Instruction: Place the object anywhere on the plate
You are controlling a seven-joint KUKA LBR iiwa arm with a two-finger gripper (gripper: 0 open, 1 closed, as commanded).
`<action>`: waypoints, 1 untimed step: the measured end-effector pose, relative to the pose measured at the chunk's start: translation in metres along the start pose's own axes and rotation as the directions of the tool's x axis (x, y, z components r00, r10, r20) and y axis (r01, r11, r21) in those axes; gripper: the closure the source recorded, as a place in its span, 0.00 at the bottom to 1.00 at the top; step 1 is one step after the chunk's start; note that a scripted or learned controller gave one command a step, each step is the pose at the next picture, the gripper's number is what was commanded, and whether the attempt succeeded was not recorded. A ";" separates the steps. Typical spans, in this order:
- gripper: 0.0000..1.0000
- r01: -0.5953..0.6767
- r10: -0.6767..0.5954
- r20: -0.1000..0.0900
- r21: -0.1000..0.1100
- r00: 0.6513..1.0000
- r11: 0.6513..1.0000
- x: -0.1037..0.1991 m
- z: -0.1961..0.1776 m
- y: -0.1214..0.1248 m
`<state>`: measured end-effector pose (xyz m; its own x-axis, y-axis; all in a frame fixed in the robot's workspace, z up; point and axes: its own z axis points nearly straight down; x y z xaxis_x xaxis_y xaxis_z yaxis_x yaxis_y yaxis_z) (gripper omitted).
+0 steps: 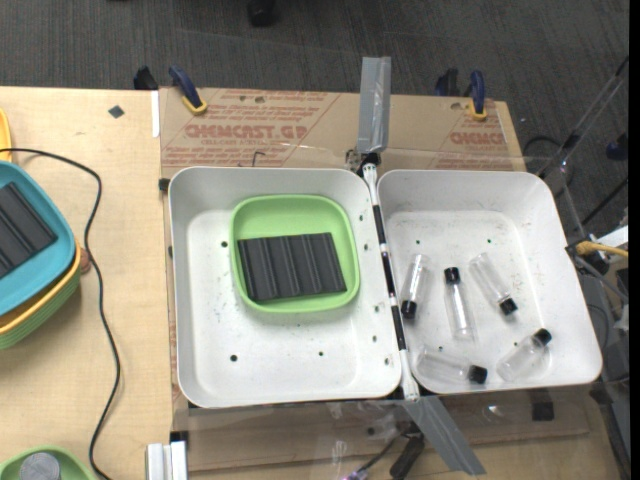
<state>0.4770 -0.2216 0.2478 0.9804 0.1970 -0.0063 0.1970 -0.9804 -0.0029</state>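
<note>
while loose in the right bin, five vials

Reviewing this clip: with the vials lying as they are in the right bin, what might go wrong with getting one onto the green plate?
1. The clear vials are see-through against the white right bin, so locating one may be off.
2. Two vials lie against the bin's near wall, leaving little room to close around them.
3. The green plate carries a ridged dark insert; a round vial could roll once released.
</note>
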 end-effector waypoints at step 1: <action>0.00 0.000 0.000 -0.001 0.000 1.000 1.000 0.000 0.001 0.000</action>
<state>0.4771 -0.2216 0.2472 0.9804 0.1970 -0.0056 0.1970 -0.9804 -0.0026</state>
